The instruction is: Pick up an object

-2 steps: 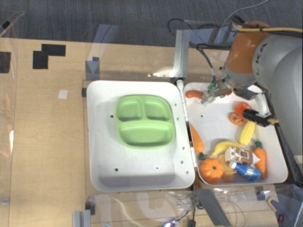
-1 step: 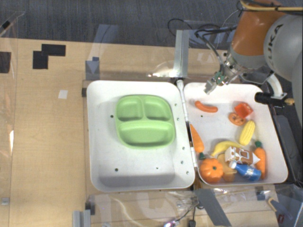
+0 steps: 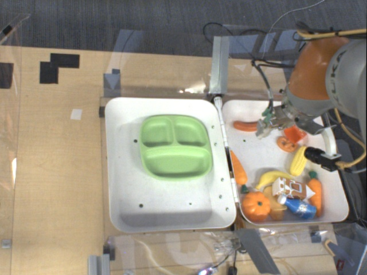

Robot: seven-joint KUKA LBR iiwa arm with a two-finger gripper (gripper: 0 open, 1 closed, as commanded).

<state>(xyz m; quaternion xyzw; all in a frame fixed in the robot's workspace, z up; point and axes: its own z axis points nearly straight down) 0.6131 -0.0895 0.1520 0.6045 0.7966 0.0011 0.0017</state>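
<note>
The right white bin (image 3: pixel 256 151) holds several toy foods. A red sausage (image 3: pixel 245 126) lies near its far edge, and an orange-red piece (image 3: pixel 292 137) rests to the right of it. A corn cob (image 3: pixel 297 161), a banana (image 3: pixel 268 179), a small carton (image 3: pixel 288 188), a pumpkin (image 3: pixel 256 205), a blue bottle (image 3: pixel 301 209) and two carrots (image 3: pixel 237 168) (image 3: pixel 315 192) crowd the near half. My gripper (image 3: pixel 268 125) hangs low over the bin's far part, just right of the sausage's end and left of the orange-red piece. Nothing is visibly held.
The left white bin (image 3: pixel 123 171) carries a green divided plate (image 3: pixel 175 146) in its middle. A metal rail (image 3: pixel 219 67) runs between the bins at the back. My grey arm with its orange band (image 3: pixel 314 67) and cables fills the upper right.
</note>
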